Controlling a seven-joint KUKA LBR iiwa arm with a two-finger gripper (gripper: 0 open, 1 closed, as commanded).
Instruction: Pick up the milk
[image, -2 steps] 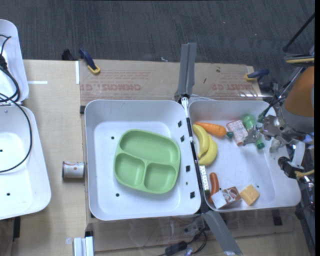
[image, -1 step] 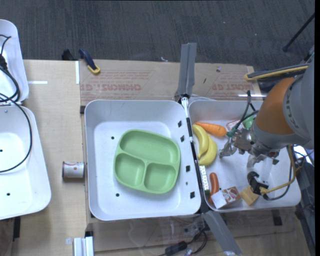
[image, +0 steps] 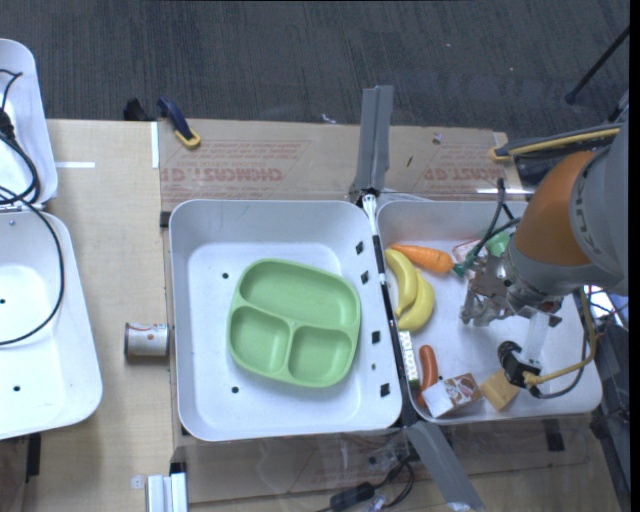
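The milk (image: 451, 393), a small white carton with a brown-and-red printed face, lies tipped on its side at the near edge of the right bin (image: 560, 408), toward its left corner.

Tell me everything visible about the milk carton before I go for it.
The small milk carton, white and brown printed cardboard by its look, lies tipped on its side near the front-left corner of the right white bin. It sits just below the small red sausage-shaped toy, near or touching it, with the tan wedge-shaped block close on its right. Nothing grips it; the hand hangs above and apart.
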